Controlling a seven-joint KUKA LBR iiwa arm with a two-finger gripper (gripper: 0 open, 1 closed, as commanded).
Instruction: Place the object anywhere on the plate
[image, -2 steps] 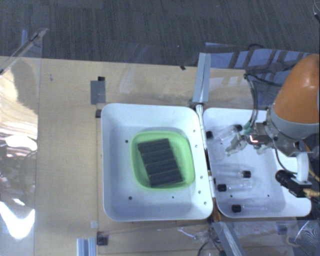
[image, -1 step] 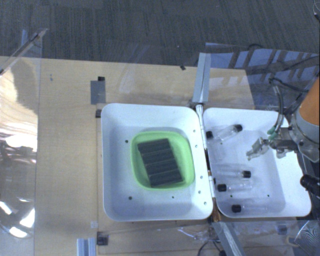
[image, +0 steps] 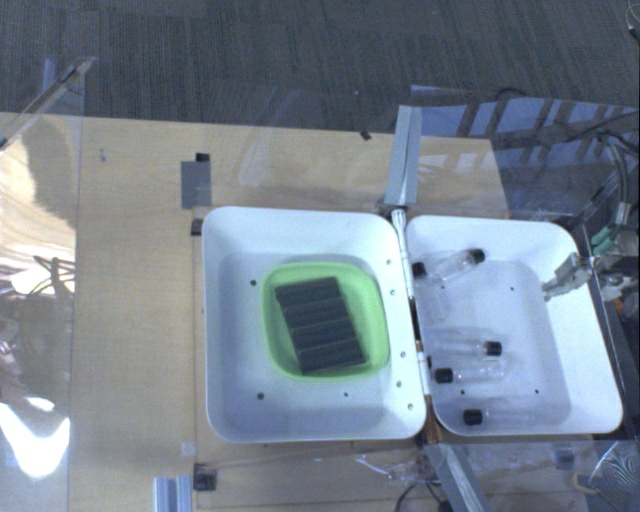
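A square lime-green plate (image: 372, 300) sits in the middle of the left bin (image: 225, 330). A dark grey ribbed rectangular block (image: 320, 325) lies flat on the plate, turned slightly off square, inside the rim. My gripper (image: 563, 279) is far from it, at the upper right rim of the right bin (image: 585, 390). Just a small grey part of the gripper pokes over that rim, and nothing shows between its tips.
Several clear vials with black caps lie in the right bin: one (image: 452, 265) at the upper left, one (image: 478, 350) in the middle, one (image: 452, 375) beside it and one (image: 480, 415) near the front. Cables and hardware crowd the right edge (image: 612, 250). A metal bracket (image: 403, 160) stands behind the bins.
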